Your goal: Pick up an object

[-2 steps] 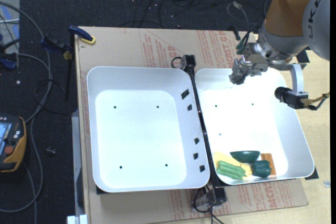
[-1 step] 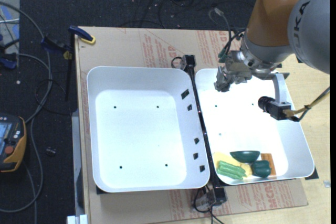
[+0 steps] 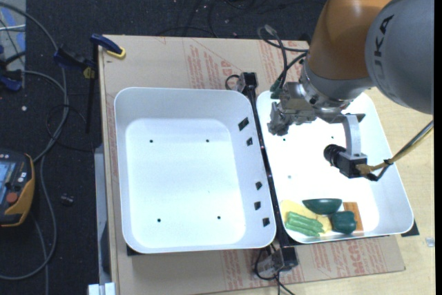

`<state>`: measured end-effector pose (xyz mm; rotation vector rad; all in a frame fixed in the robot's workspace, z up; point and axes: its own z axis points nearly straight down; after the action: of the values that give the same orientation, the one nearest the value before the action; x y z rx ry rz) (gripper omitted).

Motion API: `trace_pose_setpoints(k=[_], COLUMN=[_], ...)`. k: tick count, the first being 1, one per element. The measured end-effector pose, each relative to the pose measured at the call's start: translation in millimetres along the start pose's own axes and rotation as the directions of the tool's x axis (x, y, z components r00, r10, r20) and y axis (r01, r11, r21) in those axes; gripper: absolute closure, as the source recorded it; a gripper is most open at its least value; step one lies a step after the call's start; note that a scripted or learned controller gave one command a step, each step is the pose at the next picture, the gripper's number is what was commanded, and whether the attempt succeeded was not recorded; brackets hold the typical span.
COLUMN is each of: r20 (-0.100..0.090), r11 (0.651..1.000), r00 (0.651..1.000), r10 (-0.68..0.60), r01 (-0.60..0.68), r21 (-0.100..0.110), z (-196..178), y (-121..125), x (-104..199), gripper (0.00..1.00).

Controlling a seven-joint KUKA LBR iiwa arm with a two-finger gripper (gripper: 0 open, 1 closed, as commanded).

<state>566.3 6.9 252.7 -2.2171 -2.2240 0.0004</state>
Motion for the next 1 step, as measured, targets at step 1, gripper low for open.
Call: trace_pose_setpoints(k=[1], r20=[0.000], r11=[1.000], r00=[1.000], r10=[0.000], r01=[0.000], r21=[0.001], z=[10.6], y=[-27.1], x=[35.4], gripper=[1.00])
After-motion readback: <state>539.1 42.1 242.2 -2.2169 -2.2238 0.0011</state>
